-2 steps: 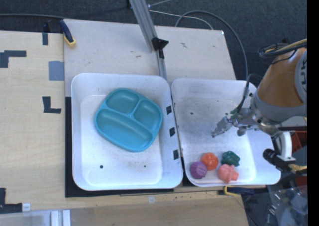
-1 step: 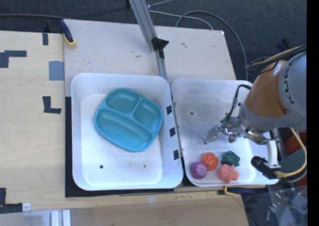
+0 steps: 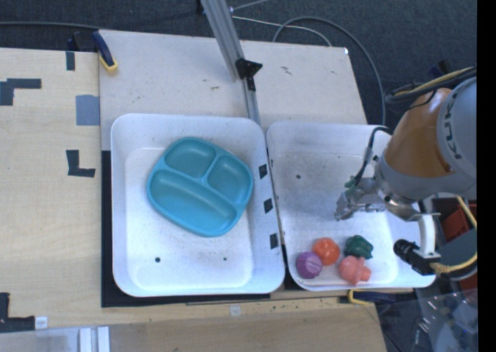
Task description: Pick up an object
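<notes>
In the right bin [image 3: 310, 149], four small toy items lie bunched at the front: an orange one [image 3: 326, 250], a purple one [image 3: 308, 265], a pink one [image 3: 355, 270] and a dark green one [image 3: 359, 246]. My gripper [image 3: 350, 205] hangs over the right bin's middle right, just above and behind the green and orange items. Nothing shows between its fingers. The arm's orange band [image 3: 422, 141] and grey wrist rise to the right.
The left bin [image 3: 132, 265] holds a blue three-compartment plate [image 3: 201, 184], tilted slightly. A metal rail [image 3: 225, 25] slants down from the top to the divider between the bins. Cables loop behind the right bin.
</notes>
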Controlling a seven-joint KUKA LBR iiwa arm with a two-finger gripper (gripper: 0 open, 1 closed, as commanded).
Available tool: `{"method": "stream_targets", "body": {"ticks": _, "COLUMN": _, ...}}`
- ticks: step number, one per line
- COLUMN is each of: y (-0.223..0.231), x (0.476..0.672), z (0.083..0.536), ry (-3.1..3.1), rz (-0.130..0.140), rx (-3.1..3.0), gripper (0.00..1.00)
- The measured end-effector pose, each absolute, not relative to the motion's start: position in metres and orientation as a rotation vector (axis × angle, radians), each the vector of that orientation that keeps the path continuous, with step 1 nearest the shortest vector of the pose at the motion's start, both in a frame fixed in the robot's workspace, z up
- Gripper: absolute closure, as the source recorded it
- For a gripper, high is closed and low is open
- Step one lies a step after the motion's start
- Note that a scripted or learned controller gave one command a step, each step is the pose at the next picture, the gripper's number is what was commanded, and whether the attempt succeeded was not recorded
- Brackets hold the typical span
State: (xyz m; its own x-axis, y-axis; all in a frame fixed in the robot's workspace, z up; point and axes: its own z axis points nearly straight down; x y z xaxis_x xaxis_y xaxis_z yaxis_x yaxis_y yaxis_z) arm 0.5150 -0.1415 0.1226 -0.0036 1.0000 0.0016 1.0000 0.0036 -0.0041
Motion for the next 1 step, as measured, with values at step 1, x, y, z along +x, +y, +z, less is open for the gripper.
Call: {"method": "stream_targets", "body": {"ticks": 1, "y": -0.1429, "x": 0.5120, "z": 0.1846, "ry": -2.226, "rz": -0.003, "rx": -2.222, "gripper": 1.00}}
